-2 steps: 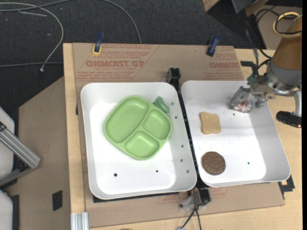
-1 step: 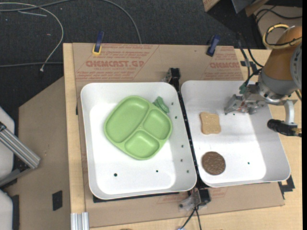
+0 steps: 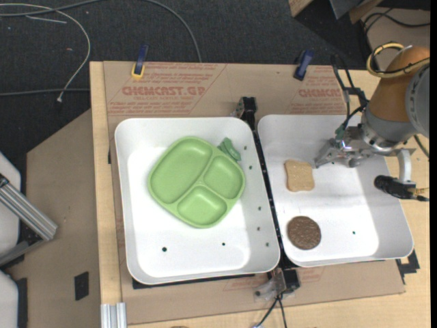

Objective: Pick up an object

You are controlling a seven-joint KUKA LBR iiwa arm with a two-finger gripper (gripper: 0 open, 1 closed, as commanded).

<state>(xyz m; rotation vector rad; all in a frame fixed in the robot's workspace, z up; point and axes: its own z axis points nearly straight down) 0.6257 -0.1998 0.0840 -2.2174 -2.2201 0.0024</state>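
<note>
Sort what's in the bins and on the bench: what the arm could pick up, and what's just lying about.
Could be picked:
tan bread slice, right bin, nearest the gripper
brown round patty, right bin
green divided plate, left bin

Just lying about:
blue clamps on the cardboard
cables on the floor

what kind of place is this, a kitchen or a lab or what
Most likely a robotics lab test bench, not a kitchen: two white bins clamped to a board, toy food like a slice of bread, loose cables on dark carpet.
</note>
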